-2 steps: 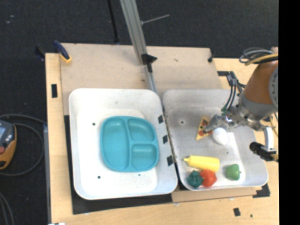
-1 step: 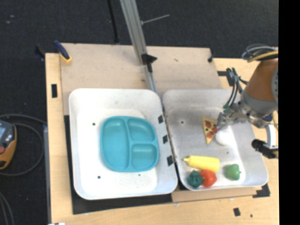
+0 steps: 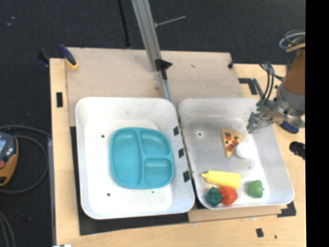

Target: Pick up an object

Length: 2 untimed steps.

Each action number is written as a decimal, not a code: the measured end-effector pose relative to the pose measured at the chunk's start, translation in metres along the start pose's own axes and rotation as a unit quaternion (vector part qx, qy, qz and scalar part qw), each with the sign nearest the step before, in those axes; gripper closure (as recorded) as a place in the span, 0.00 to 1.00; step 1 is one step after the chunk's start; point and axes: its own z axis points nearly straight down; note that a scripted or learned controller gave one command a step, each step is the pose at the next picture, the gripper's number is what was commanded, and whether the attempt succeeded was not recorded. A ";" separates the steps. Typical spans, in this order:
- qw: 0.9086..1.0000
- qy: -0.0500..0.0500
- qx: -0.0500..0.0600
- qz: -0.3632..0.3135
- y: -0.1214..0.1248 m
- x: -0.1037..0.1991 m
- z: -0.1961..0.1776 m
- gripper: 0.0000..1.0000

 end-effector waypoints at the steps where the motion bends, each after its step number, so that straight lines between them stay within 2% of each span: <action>1: 1.000 0.000 0.001 0.000 -0.003 -0.003 -0.046 1.00; 2: 1.000 0.000 0.001 0.000 0.001 -0.003 -0.090 1.00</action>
